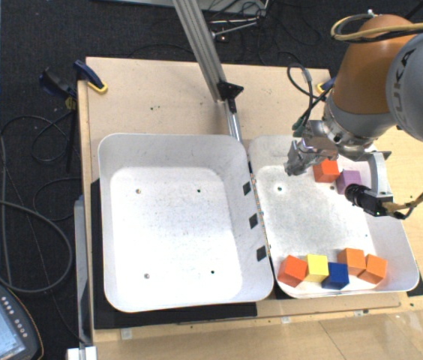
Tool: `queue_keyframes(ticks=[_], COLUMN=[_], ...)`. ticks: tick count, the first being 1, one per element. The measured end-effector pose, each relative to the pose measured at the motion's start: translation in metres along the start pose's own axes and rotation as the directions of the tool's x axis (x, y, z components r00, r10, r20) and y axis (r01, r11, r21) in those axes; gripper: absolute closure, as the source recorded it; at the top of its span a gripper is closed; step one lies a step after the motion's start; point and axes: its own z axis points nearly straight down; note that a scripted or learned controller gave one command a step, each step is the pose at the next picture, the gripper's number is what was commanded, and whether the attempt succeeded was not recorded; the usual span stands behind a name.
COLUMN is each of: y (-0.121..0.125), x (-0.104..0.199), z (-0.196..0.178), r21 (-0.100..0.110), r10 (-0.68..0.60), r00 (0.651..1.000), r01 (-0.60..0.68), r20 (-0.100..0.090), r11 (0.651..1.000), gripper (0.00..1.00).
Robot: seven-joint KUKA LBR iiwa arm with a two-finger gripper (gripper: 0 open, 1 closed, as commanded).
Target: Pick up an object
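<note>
Camera view: the grey arm (391, 66) with its orange band enters from the upper right of the frame and reaches down over the right bin (301, 216). Its bulk hides the bin's far right corner, and its upper part is cut off by the frame edge. The gripper (298, 163) hangs low over the upper part of that bin; it is dark and small against the white floor, and I cannot tell how it is set or whether anything sits in it. Just to its right lie an orange block (325, 171) and a purple block (349, 178), touching each other, the purple one partly covered by a black fitting. Both look roughly cubic, so no long axis can be made out.

Along the lower edge of the right bin a cluster sits close together: orange cube (294, 269), yellow cube (317, 266), blue cube (337, 275), and two more orange blocks (364, 264). The left bin (121, 163) lies beside it on the wooden worktop (159, 88).
</note>
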Motion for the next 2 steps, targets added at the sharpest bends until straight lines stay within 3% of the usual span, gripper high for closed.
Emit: queue_keyframes(ticks=[2], y=[-0.009], x=[0.11], z=[-0.008], r21=[-0.003], r10=[-0.001], r00=[1.0], r01=[0.001], r20=[0.0], r11=[1.0], gripper=[1.0])
